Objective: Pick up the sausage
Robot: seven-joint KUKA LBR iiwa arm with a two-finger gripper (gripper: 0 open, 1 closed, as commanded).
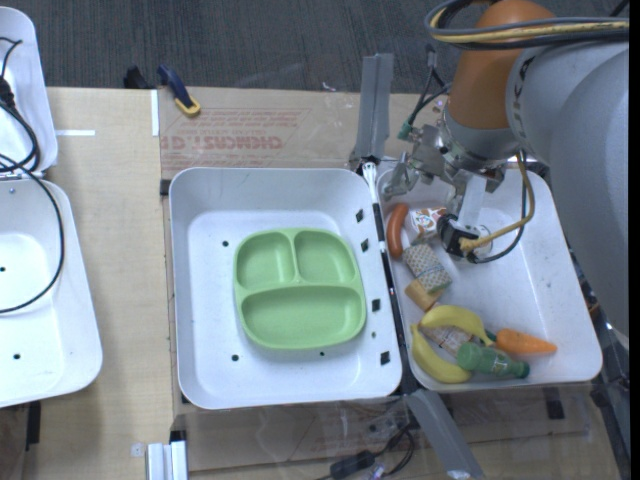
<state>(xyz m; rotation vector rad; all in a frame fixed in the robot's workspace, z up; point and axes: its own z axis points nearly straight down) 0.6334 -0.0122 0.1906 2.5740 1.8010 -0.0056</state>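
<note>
Grey metal arm with a rounded orange band, entering from the right over the right bin, a shallow white plastic tray. Gripper low over that bin's far-left part; whether spread or pressed together, cannot tell. Sausage: smooth, reddish-orange, short curved cylinder, lying just left of and below the gripper, close along the bin's left wall, nothing seen pinching it. Small printed packet directly beneath the gripper, beside the sausage. Nearer the camera from the gripper: speckled grey block, tan wedge, then glossy yellow bananas, a green bottle and a tapered orange carrot. Far left of the gripper, in the left bin: matte pale-green divided plate, rounded-square, three compartments.
</note>
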